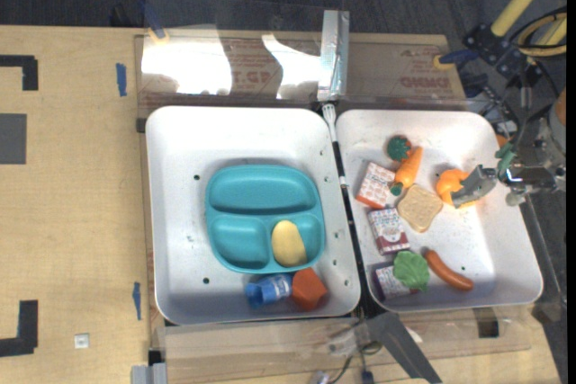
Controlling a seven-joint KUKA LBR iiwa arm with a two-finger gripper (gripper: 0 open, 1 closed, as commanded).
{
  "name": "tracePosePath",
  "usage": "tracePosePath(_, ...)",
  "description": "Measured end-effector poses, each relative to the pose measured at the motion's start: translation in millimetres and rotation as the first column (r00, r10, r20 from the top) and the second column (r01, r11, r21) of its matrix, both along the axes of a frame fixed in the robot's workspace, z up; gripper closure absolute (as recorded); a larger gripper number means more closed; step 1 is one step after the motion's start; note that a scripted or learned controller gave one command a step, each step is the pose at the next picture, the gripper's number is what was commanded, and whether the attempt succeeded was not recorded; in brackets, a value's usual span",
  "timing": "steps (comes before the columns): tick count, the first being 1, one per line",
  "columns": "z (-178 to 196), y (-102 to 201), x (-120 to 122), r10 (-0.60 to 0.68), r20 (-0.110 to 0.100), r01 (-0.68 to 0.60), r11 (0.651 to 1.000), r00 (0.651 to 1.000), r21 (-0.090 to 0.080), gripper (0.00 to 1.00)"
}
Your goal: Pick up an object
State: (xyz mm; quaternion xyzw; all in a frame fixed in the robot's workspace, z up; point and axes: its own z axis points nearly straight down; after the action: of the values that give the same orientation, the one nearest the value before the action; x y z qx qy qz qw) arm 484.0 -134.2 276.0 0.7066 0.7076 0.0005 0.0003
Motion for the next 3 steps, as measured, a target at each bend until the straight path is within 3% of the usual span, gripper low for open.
tracePosePath(1,-61.1,12.5,69.6,-0.194,-0.001,0.194,0.981,0.981,0.000,0.00)
tracePosePath(2,-149.6,8.4,103.7,-0.177,-0.007,0.177,0.984,0.984,0.000,0.00)
tracePosePath(3,-188.4,-1.4,169.6,-0.143,0.005,0.143,0.990,0.990,0.000,0.00)
